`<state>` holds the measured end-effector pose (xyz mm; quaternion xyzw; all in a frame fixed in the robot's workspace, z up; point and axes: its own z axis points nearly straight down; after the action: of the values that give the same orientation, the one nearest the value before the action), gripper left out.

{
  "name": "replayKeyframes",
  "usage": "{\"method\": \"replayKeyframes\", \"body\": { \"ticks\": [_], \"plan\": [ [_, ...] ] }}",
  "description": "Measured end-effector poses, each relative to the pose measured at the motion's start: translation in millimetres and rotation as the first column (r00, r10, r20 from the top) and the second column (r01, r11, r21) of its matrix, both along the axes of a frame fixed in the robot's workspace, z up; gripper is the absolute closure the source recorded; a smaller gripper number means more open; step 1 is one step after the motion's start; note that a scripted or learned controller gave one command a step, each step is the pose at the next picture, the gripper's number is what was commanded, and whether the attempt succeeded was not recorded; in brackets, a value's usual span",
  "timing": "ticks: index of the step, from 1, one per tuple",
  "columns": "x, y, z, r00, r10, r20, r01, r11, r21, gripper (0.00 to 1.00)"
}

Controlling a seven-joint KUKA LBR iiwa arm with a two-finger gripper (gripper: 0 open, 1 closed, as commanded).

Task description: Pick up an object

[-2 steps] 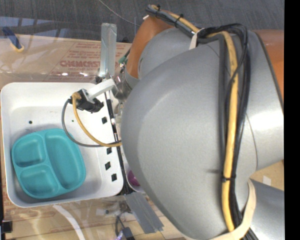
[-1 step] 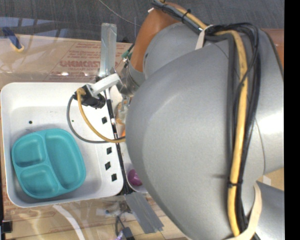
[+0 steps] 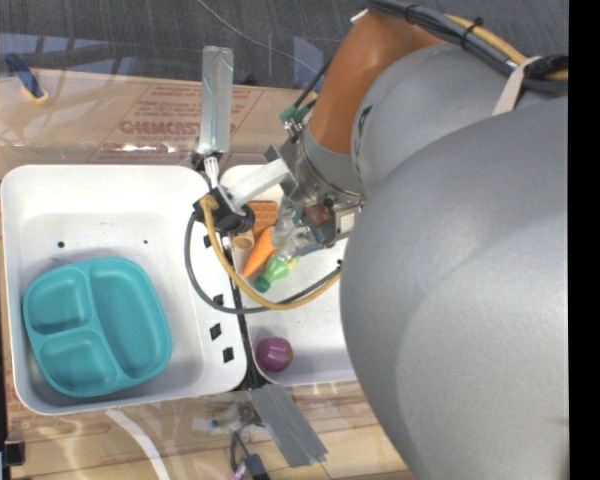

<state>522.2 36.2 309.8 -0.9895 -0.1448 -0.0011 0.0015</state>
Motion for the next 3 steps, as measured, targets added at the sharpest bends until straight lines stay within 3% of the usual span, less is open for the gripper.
{"method": "replayKeyframes", "body": {
  "ticks": [1, 2, 3],
  "plan": [
    [35.7, -48.9, -73.6, 0.996, -0.086, -0.015, 0.086, 0.996, -0.003, 1.00],
    [-23.4, -57.7, -90.3, 0.999, 0.050, -0.009, -0.050, 0.999, 0.000, 1.00],
    [-26.7, -56.8, -109.5, 0.997, -0.078, -0.009, 0.078, 0.997, 0.001, 1.00]
  ]
}}
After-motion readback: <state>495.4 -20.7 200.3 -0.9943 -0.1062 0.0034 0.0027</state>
